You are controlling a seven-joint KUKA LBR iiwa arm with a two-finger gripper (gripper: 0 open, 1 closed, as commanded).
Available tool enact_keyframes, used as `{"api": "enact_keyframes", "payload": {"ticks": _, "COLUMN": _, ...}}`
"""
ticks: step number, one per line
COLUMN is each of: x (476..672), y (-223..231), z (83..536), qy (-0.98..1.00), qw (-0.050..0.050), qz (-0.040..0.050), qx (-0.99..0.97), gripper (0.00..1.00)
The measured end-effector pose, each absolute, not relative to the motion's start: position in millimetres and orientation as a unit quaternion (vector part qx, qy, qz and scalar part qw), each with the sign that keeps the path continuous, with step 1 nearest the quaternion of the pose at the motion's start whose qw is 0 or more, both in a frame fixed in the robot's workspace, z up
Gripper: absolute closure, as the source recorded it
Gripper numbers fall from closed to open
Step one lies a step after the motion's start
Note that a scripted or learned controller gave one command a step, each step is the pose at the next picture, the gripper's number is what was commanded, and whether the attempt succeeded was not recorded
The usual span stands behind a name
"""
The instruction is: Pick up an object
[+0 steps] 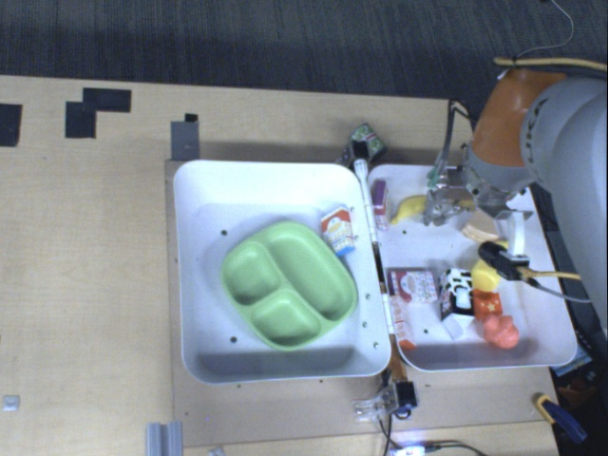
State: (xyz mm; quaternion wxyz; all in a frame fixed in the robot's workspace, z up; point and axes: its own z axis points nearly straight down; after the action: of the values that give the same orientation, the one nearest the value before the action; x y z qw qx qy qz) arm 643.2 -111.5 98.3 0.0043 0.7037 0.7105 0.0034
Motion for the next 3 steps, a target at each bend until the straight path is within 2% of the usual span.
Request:
{"api": "enact_keyframes", "payload": {"ticks": 1, "x": 663.5, "y": -194.7, "z": 84.4, "qy": 0.708, "qw": -0.004, "qz": -0.0051, "qx": 0.707, "gripper": 1.00}}
{"api": "enact_keyframes", "payload": {"ticks": 2, "x": 664.6, "y": -193.2, "z": 84.2, "qy": 0.708, "qw": -0.003, "qz": -0.0033, "qx": 0.706, "gripper": 0.00}}
{"api": "enact_keyframes", "payload": {"ticks": 3, "x": 665.9, "y": -192.5, "z": 96.0, "qy": 0.710, "qw": -0.002, "qz": -0.0025, "qx": 0.705, "gripper": 1.00}}
